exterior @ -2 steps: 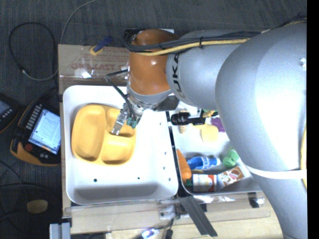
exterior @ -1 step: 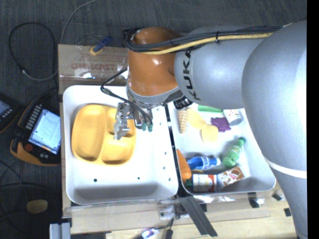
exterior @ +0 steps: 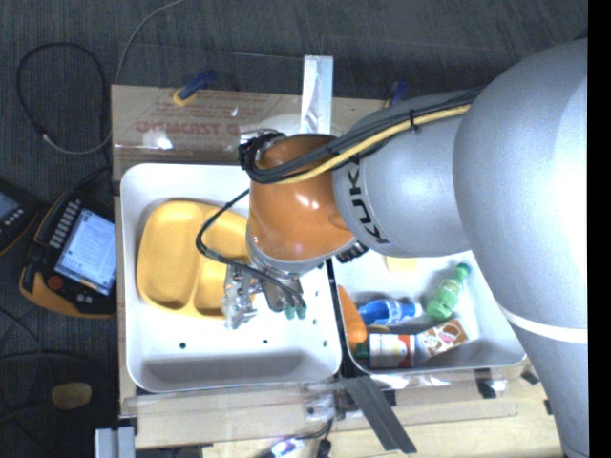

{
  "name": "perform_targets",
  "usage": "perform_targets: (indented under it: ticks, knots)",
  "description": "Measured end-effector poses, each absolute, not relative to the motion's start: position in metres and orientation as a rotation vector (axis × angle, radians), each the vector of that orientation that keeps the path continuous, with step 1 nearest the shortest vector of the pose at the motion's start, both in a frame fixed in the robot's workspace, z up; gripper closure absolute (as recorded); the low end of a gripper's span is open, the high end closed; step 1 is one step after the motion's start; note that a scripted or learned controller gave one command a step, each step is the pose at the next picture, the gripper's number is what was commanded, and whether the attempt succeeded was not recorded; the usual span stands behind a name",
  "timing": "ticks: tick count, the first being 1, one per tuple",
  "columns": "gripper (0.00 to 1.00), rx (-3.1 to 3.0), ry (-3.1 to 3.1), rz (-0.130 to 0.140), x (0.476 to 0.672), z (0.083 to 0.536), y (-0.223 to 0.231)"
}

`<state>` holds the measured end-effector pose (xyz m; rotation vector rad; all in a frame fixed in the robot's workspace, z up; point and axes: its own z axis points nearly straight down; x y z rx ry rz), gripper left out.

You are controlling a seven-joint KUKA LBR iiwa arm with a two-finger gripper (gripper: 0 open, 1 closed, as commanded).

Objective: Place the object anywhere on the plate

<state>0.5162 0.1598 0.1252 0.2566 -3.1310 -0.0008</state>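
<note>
Grey arm casing [exterior: 516, 198] sits nearest your lens, bulking in from the right, and its orange wrist band [exterior: 296, 203] hangs right above the gripper [exterior: 263, 303]. You've got the gripper low over the left bin [exterior: 172, 365], just off the near-right edge of the yellow plate [exterior: 186, 256]. Fingers point down with green-tipped bits beside them, but the wrist shadows them, so I can't tell how wide they stand, and nothing shows between them (so don't log a hold).

Off to the gripper's far side, across the divider, the right bin [exterior: 496, 351] keeps the loose items: a blue bottle [exterior: 387, 310], a green bottle [exterior: 447, 294], a red-labelled bottle [exterior: 420, 343] lying flat, and an orange piece [exterior: 351, 321] tight against the divider. They lie bunched and tipped over, likely just dumped as pick stock.

Which one is the task's object you can't say from this view. The plate lies flat and bare on its visible face, clear to receive a drop. My read: the placing is either not yet done or the gripper came over with nothing.
</note>
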Motion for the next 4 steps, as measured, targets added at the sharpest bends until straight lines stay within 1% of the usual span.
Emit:
perform_targets:
  ticks: [1, 2, 3, 4]
  knots:
    - [1.00, 0.185, -3.138, -0.003, 0.576, 0.143, 0.127]
    - [1.00, 0.162, -3.142, -0.001, 0.650, 0.185, 0.076]
    - [1.00, 0.144, -3.141, -0.006, 0.634, 0.184, 0.093]
    - [1.00, 0.189, -3.136, -0.005, 0.601, 0.144, 0.147]
